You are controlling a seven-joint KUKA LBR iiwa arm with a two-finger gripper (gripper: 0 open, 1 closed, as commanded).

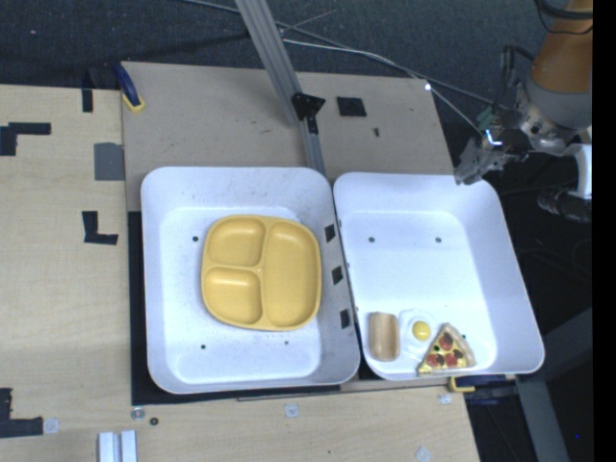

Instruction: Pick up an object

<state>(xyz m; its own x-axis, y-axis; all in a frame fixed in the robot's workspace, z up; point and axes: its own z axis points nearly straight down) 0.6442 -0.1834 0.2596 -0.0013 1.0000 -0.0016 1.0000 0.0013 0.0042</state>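
A yellow divided plate lies in the middle of the left bin. Along the front edge of the right bin sit three small toy foods: a brown bread slice, a fried egg and a pizza slice. My gripper hangs over the right bin's far right corner, well away from all of them, with nothing seen in it. The arm rises behind it at the upper right.
A grey metal bar slants down from the top to the gap between the bins. Thin cables run across the bench behind the bins. A blue and yellow clip lies at the back left.
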